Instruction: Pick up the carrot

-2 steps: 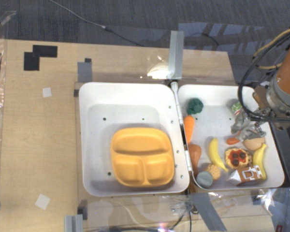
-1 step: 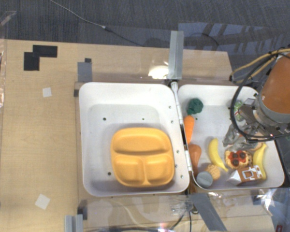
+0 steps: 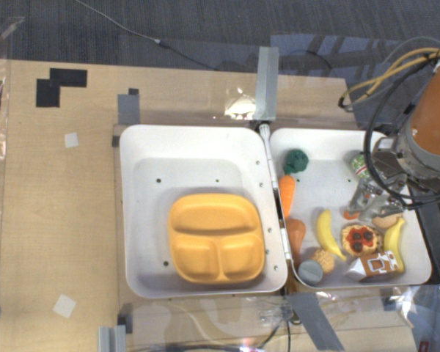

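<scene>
The carrot (image 3: 286,194) lies against the left wall of the right bin (image 3: 330,139), its long axis running along that wall, green top (image 3: 295,160) toward the far edge. The gripper (image 3: 368,200) hovers near the bin's right side, so the carrot lies to its left across open floor. I cannot tell how the claw stands. The wall crowds one flank; a banana (image 3: 326,233) sits nearer the front edge.
</scene>
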### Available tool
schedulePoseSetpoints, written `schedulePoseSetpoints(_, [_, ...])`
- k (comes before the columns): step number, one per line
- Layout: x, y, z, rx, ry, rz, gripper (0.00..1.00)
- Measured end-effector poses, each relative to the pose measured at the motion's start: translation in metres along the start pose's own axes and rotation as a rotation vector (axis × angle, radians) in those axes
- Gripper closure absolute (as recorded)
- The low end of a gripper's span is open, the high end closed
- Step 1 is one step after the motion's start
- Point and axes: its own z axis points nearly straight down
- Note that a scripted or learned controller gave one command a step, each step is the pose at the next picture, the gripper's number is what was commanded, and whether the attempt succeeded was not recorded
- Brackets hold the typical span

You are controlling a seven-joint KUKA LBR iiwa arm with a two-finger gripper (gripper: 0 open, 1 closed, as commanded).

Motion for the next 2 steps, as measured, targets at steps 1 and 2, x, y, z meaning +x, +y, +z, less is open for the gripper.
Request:
schedulePoseSetpoints(1, [0.044,-0.004,-0.008,-0.003,0.002,-0.416,1.00])
schedulePoseSetpoints(2, [0.028,0.006,-0.030,-0.003,-0.001,-0.782,1.00])
